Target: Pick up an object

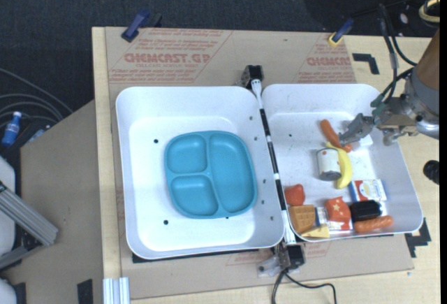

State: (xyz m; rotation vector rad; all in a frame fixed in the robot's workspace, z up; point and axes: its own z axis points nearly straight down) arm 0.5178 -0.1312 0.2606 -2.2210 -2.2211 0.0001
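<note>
The right bin (398,156) holds several toy foods. An orange sausage (328,131) lies near its middle, with a yellow banana (342,167) and a silver can (326,163) just below it. Toward the front lie a red pepper (295,193), a toast slice (303,216), a red strawberry-like piece (337,208), a black object (364,210), a white carton (370,189) and another sausage (374,224). My gripper (353,131) reaches in from the right and hangs low, just right of the orange sausage and above the banana's top end.
The left bin (140,121) carries a blue divided plate (209,173). A black divider rail (269,156) runs between the bins. The arm's wrist (419,107) and its cables cover the right bin's far right corner.
</note>
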